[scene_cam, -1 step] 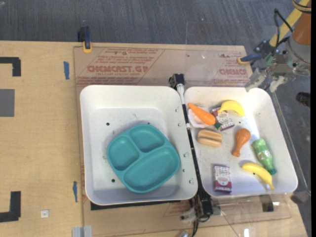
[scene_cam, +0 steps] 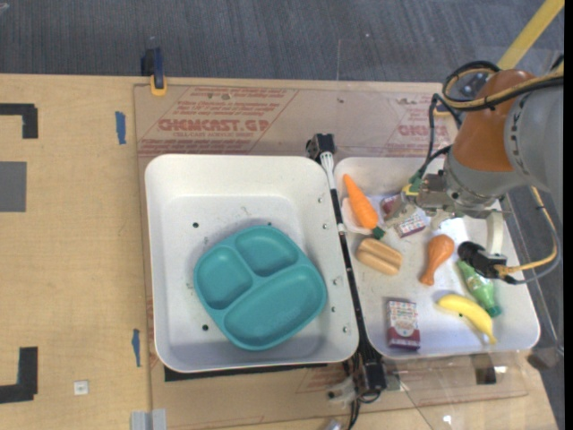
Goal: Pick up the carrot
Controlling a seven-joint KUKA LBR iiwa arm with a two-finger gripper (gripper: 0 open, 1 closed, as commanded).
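Hovering gripper, state unclear, sat beside carrot; you risked snagging the crowded hot dog.

**Hidden and cut-off parts near the right bin**

The arm is cut off by the right edge, and its wrist hides the gripper's fingers and part of the right bin. Labels on the small packet and box in that bin are too small to read.
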